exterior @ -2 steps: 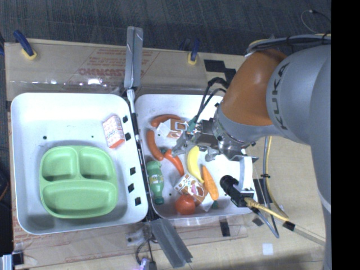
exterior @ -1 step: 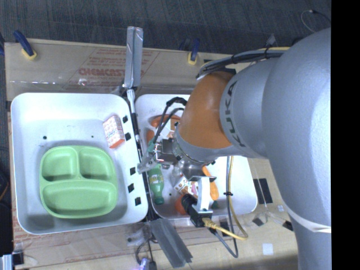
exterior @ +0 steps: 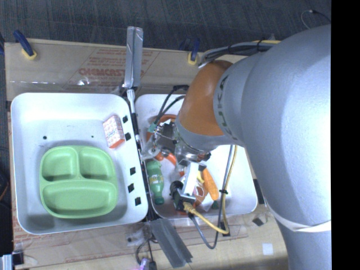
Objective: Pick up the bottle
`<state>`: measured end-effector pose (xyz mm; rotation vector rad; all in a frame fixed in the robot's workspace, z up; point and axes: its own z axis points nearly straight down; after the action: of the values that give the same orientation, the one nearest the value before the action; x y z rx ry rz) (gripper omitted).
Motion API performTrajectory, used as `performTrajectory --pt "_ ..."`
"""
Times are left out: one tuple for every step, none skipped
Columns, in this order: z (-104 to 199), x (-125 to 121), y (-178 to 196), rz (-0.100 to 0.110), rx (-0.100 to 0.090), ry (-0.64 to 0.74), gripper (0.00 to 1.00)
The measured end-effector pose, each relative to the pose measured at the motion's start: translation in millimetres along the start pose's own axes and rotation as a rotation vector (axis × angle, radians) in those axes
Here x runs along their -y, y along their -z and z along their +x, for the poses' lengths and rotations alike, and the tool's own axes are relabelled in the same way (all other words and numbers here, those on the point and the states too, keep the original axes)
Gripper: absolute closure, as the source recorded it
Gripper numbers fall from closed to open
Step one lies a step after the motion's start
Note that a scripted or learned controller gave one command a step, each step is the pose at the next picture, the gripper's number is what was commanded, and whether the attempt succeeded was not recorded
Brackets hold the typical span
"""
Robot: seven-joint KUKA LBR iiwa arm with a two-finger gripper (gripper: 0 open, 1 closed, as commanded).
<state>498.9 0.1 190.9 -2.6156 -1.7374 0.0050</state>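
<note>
A small green bottle (exterior: 155,181) with a yellow label lies lengthwise in the right bin (exterior: 241,198), close to that bin's left wall. The gripper (exterior: 159,145) hangs over the right bin just above the bottle's upper end, under the orange band of the arm (exterior: 205,103). Its fingertips are lost among metal parts and small objects, so whether they touch the bottle I cannot tell.
The left bin (exterior: 34,111) holds a green three-compartment tray (exterior: 79,180) and a small orange-and-white carton (exterior: 113,131). An orange carrot-like item (exterior: 209,185) and other small pieces lie in the right bin. A yellow cable (exterior: 209,223) loops over its front rim.
</note>
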Motion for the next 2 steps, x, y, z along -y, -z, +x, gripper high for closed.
performTrajectory --pt "65 53 -1 0.004 0.001 -0.037 0.00" --pt "116 46 13 0.001 0.000 -0.139 0.00"
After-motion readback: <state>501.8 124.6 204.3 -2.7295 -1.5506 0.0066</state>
